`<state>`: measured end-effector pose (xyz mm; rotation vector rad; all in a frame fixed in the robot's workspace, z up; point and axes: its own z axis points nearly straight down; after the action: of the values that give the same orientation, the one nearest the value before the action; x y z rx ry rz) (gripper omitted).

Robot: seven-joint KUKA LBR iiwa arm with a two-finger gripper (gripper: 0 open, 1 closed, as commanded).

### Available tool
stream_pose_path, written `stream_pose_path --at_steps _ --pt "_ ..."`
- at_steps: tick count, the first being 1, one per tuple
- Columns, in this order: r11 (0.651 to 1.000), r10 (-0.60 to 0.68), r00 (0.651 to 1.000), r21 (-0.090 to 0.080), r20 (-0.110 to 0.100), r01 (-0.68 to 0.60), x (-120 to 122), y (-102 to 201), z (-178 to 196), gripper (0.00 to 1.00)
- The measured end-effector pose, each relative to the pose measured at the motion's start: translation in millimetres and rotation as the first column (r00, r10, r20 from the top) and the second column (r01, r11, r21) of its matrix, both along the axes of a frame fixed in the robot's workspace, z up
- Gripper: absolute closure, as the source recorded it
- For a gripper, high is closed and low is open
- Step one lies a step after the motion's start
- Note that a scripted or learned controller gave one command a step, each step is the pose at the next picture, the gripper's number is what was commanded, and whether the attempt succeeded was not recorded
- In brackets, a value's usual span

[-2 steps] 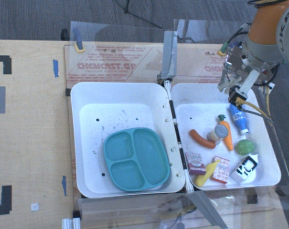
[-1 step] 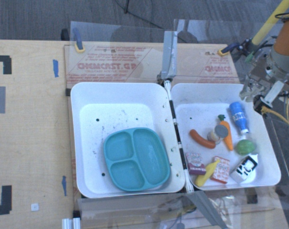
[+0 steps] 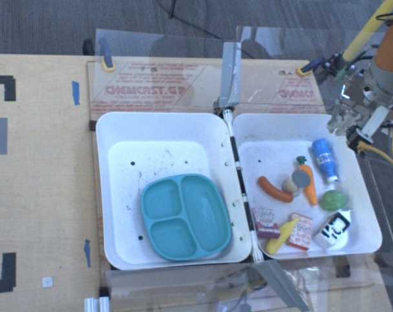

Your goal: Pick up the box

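The gripper (image 3: 360, 123) is hanging at the far right edge of the right bin (image 3: 371, 200), just past the bin's upper rim; whether it is open or closed cannot be told from this angle, and nothing is showing in its grasp. Above it, the grey arm (image 3: 384, 64) with its orange band is reaching in from the right. In the bin below, a blue bottle (image 3: 324, 160) is lying nearest the gripper, with a carrot (image 3: 306, 182) and a sausage (image 3: 275, 188) just left of it and a green round fruit (image 3: 333, 200) beneath. The box (image 3: 267, 221), pink and white, is lying flat near the bin's lower left corner, well apart from the gripper, with a yellow banana (image 3: 282, 234) resting just beside it, a second small red-and-white carton (image 3: 301, 230) to the right, and a black-and-white block (image 3: 333, 229) farther right. The left bin (image 3: 118, 142) is holding a teal divided tray (image 3: 185, 216).
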<state>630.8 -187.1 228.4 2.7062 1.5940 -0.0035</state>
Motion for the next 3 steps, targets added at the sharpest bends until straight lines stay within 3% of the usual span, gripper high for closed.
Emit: stream_pose_path --at_steps 1,2,3 --pt "0.997 -0.075 0.997 0.000 0.003 0.075 37 -20 -18 1.00" --pt "0.997 -0.075 0.997 0.000 0.004 0.075 37 -20 -18 0.00" --pt "0.993 -0.121 0.993 0.000 0.005 0.121 38 -25 4 0.00"
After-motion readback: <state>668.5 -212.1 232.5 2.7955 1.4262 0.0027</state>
